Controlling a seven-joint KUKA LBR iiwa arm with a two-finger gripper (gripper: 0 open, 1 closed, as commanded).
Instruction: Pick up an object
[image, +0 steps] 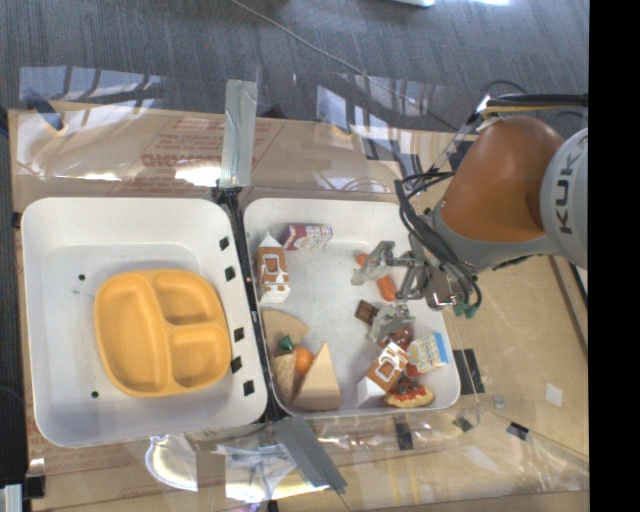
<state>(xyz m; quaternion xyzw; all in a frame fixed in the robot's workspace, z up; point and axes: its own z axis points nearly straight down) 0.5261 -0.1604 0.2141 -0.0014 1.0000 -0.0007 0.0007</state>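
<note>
STEP: approach, pre-grasp | JAWS (392, 285): spread open, nothing between, low in right bin (340, 215) | TARGET: small orange piece (387, 288) betw. fingers, near dark piece (366, 311) | NEXT: descend, close.

A: What's in the L bin (40, 250)?
B: Just a divided tray (160, 332), mid-bin.
A: R bin (330, 212)?
B: Carton (306, 237) at back, wedge (318, 378) at front nr the divider, pizza slice (408, 396) front-R corner. Gripper (392, 290) above the middle.
</note>
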